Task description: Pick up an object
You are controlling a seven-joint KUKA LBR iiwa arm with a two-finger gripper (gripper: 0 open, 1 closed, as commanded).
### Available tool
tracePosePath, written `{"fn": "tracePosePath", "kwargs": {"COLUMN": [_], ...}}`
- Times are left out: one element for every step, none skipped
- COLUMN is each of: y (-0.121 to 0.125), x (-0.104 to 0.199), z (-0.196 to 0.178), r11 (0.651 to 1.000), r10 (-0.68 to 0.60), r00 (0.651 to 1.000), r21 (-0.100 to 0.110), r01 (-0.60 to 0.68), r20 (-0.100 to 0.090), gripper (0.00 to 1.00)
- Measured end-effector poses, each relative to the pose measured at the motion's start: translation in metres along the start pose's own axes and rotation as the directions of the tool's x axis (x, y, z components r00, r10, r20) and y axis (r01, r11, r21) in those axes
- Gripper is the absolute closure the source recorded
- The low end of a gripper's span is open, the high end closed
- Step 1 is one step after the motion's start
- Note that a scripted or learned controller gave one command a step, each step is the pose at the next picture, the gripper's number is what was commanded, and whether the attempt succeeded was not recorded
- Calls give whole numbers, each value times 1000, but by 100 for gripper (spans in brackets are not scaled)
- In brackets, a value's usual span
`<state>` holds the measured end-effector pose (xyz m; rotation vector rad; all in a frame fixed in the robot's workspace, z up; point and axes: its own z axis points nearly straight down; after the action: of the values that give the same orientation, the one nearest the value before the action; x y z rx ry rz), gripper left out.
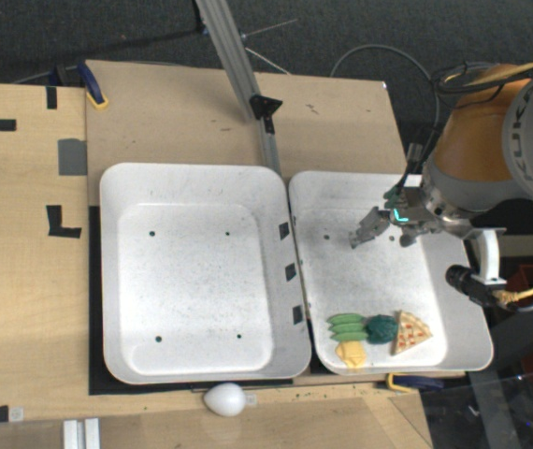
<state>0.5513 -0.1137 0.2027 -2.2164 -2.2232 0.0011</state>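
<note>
Hovering over the right bin (453, 279), my jaws (384, 232) are spread apart and grasp nothing; the objects lie well apart from me at the bin's near edge (green pods (346, 324), a dark teal lump (380, 327), a yellow piece (351, 352), a pizza slice (410, 331)); a white egg (224, 399) rests on the tabletop (23, 279).
</note>
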Motion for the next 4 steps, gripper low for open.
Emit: {"fn": "tracePosePath", "kwargs": {"y": [-5, -5, -5, 5], "x": [-2, -2, 0, 3], "z": [64, 116, 104, 55], "r11": [1000, 1000, 1000, 1000], "r10": [3, 2, 0, 1], "r00": [1000, 1000, 1000, 1000], "r21": [6, -1, -1, -5], "r01": [-3, -2, 0, -1], "r20": [1, 3, 1, 1], "gripper": [0, 0, 100, 100]}}
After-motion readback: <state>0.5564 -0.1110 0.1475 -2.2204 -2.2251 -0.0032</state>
